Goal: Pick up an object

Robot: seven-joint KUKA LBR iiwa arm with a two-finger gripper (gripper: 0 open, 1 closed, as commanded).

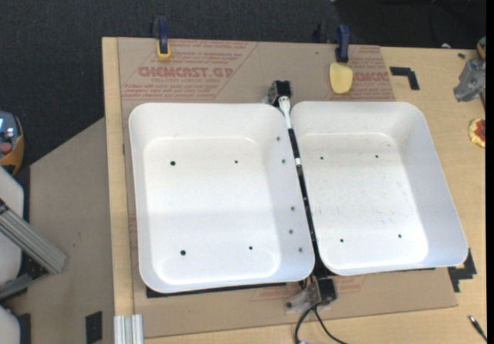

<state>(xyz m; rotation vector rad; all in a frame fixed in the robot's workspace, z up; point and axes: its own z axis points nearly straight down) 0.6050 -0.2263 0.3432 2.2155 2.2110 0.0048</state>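
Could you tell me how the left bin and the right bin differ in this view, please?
The left bin has a clean-looking floor, while the right bin has a floor peppered with fine dark specks. The left bin lies partly in shadow across its near half; the right bin is evenly lit. Both are shallow, white, rounded at the corners, marked with four dark dots, and they meet along the black strip between them.

Small grey metal piece at right edge, unclear whether the arm's.
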